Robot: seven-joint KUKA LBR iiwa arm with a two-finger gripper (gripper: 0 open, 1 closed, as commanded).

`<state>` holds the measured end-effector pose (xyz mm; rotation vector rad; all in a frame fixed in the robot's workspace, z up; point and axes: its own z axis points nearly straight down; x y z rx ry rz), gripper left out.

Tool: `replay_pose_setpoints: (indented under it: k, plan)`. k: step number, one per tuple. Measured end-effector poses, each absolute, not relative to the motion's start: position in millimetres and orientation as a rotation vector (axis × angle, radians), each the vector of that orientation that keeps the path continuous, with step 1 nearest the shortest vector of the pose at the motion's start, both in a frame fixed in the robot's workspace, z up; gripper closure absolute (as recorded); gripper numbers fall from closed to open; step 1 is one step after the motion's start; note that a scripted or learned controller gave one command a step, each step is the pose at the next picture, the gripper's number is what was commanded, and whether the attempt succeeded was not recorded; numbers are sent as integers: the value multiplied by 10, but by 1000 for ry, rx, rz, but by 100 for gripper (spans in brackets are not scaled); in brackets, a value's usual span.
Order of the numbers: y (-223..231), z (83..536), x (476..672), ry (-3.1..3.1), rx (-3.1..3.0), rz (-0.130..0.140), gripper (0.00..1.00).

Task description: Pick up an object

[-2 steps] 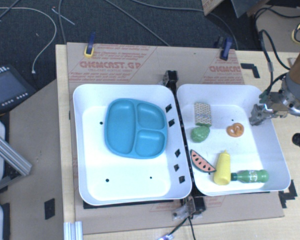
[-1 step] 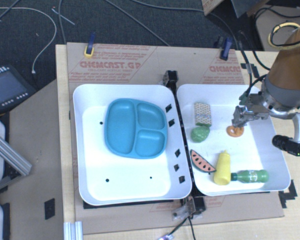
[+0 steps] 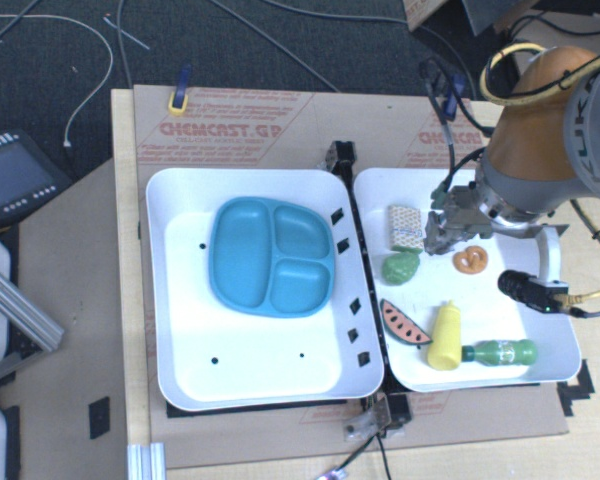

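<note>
Right bin (image 3: pixel 570 363) | end effector (image 3: pixel 438 236) grip state unreadable | pretzel (image 3: pixel 470 259) just beside it, right

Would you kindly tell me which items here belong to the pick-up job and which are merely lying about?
Part of the job:
- end effector, over the right bin
- waffle piece
- green lump
- pretzel
- watermelon slice
- yellow bottle
- green bottle

Lying about:
- blue divided plate in the left bin
- cables
- dark screen
</note>
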<state>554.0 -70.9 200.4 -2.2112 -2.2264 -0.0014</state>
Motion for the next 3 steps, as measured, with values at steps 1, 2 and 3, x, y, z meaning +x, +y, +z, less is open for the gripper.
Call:
replay_pose_setpoints:
  k: [1, 2, 3]
  plan:
    - [-198, 2150, 5601, -2229, -2214, -5, 100]
    - [357, 2254, 5659, -2229, -2214, -5, 100]
    - [852, 2289, 5649, -2227, -2214, -4, 100]
